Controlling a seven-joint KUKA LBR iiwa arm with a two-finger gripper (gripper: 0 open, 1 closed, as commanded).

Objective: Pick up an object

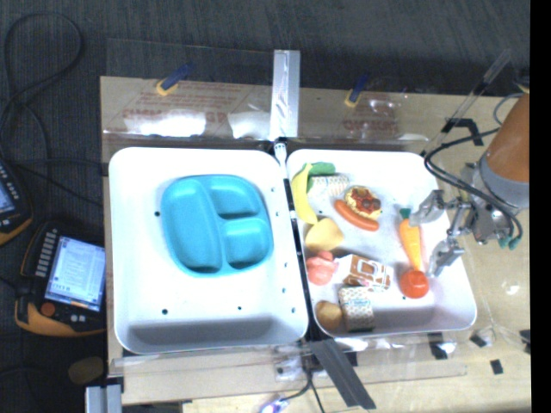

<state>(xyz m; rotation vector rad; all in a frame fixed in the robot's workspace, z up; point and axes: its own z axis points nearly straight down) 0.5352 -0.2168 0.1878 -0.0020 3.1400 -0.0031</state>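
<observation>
The right bin (448, 312) holds several toy foods: a carrot (412, 243), a red tomato (414, 284), a hot dog (355, 216), a small pizza (364, 200), a banana (300, 194), a pink piece (319, 267) and a wrapped snack (368, 273). My gripper (437, 229) hangs at the bin's right side, open, one finger (426, 205) above the carrot's top and the other finger (445, 254) beside the tomato. Nothing sits between them.
The left bin (138, 317) carries a blue divided tray (217, 222). A tan roll (328, 314) and a boxed item (356, 308) lie at the right bin's front edge. Cables (465, 140) run by the arm on the right. A handheld pendant (65, 274) lies far left.
</observation>
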